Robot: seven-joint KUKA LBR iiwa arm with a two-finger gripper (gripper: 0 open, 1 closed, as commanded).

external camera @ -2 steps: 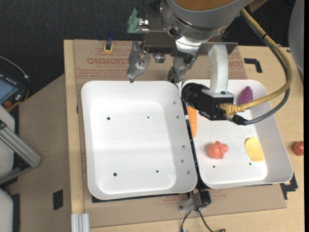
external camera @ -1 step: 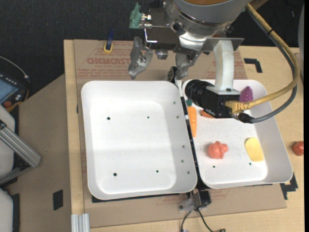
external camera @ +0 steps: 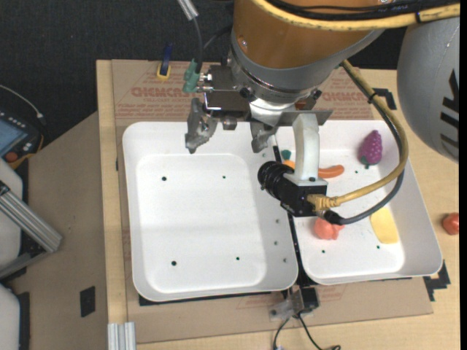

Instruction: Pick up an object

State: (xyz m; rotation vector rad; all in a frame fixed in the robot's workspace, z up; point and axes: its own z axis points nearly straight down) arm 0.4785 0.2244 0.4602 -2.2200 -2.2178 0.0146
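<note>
Above the far edge of the left bin (external camera: 146, 195), the tool (external camera: 228, 138) of a grey arm (external camera: 314, 28) with an orange band hangs with its two fingers (external camera: 195, 133) spread apart and nothing between them. Red lettering runs across the brown board (external camera: 117, 108) under both bins, partly hidden by the arm; it is too broken up to read with confidence. A yellow and blue clip (external camera: 164, 65) sits at the board's far left corner. In the right bin (external camera: 416, 254) lie a purple bunch of grapes (external camera: 371, 147), an orange carrot-like piece (external camera: 330, 171), a pink-red lump (external camera: 327, 229) and a yellow piece (external camera: 384, 226), all well apart from the tool. A black fitting (external camera: 288, 188) and a yellow hose (external camera: 379, 181) reach across the seam between the bins, covering part of the right bin's near-left area. Another orange item (external camera: 452, 223) lies on the desk just past the right bin.
</note>
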